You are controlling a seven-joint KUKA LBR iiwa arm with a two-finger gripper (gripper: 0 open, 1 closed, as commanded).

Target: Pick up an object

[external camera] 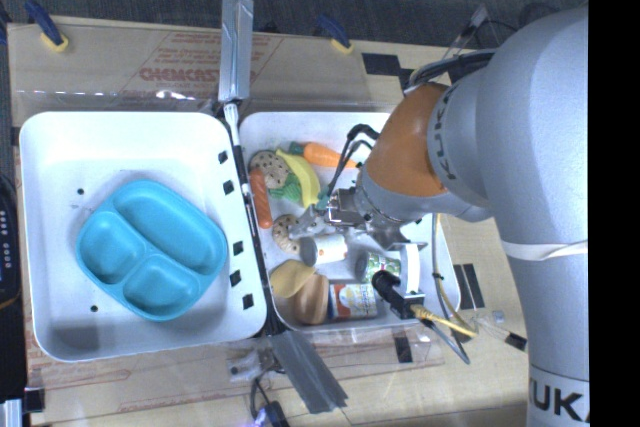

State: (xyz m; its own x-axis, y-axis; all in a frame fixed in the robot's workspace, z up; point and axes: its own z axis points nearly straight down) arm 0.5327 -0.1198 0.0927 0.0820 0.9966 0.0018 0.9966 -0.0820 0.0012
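My gripper [312, 237] reaches down into the middle of the right bin [452, 287], among a pile of toy foods. It hangs right beside a speckled cookie [285, 232] and just below a yellow banana [301, 177]. An orange carrot [322, 155] lies at the back of the bin and a red sausage [261, 198] runs along the left wall. A tan bread roll [299, 288] and a labelled bottle [356, 300] rest at the front. The arm's wrist hides part of the pile, and nothing is seen lifted.
The left bin [60, 140] holds a blue divided plate [150, 248]. A second speckled cookie [269, 165] sits at the back left of the right bin. A green-labelled can [384, 267] lies under the wrist. A grey divider bar [234, 45] stands between the bins at the back.
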